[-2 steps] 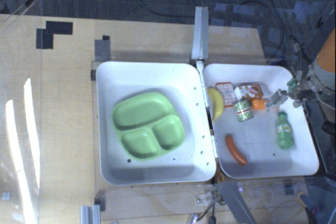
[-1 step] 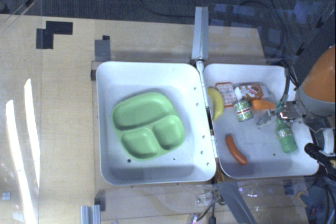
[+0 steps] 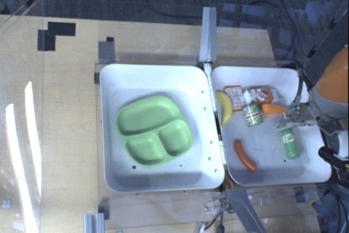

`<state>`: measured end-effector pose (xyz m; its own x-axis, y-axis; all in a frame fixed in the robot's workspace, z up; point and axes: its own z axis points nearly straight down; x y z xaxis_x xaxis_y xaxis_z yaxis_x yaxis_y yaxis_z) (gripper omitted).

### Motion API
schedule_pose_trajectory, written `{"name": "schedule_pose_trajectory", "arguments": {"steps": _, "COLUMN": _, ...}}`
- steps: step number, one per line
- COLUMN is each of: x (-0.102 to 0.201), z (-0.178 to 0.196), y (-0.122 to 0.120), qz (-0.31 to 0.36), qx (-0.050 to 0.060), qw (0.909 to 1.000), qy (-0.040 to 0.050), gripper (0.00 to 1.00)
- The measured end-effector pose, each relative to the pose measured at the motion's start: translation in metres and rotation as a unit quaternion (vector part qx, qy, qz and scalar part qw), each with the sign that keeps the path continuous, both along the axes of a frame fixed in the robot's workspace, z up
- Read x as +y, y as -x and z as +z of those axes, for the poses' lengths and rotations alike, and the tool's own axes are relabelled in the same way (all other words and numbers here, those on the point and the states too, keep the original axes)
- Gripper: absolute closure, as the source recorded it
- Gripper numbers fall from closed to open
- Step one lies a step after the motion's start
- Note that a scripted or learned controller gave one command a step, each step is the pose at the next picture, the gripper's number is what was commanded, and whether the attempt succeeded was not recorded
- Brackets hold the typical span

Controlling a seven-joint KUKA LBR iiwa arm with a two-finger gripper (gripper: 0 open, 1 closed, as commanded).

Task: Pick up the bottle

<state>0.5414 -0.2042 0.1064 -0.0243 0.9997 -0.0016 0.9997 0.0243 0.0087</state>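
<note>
Fingers: small grey gripper [image 3: 296,115] at the right bin's 3 o'clock edge, just under the orange-banded wrist; whether the two fingers stand apart or together cannot be told at this size, and nothing is seen clamped between them.

Bottle: green bottle [image 3: 290,144] with a pale cap end, lying flat on the floor of the right bin [image 3: 272,172], toward that bin's 4 o'clock.

Bottle from fingers: toward 6 o'clock of the gripper, very near; the cap end points up at the fingertips and may touch them, though contact is not clear.

Long axis: runs close to 12-to-6 o'clock, cap at 12, base at 6, leaning slightly toward 5. By my judgement the fingers would need to close across it, along the 9-to-3 line.

Neighbours: orange carrot [image 3: 272,108] at 10 o'clock of the gripper, just beside it; green-and-white can [image 3: 252,115] farther toward 9; red sausage [image 3: 245,155] at 9 o'clock of the bottle, well apart; banana [image 3: 223,107] against the bin's 9 o'clock wall.

Left bin: holds a green divided tray [image 3: 154,130], far from the bottle.

Hard to make out: fingertips blur into the bottle's cap; the arm is cut off at the view's 3 o'clock border; labels on the packets at the bin's 12 o'clock are unreadable.
</note>
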Motion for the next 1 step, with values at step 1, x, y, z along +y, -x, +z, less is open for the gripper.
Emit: {"name": "schedule_pose_trajectory", "arguments": {"steps": 1, "x": 0.0793, "z": 0.0769, "y": -0.0253, "qz": -0.038, "qx": 0.002, "qw": 0.9993, "qy": -0.0006, "gripper": 1.0}}
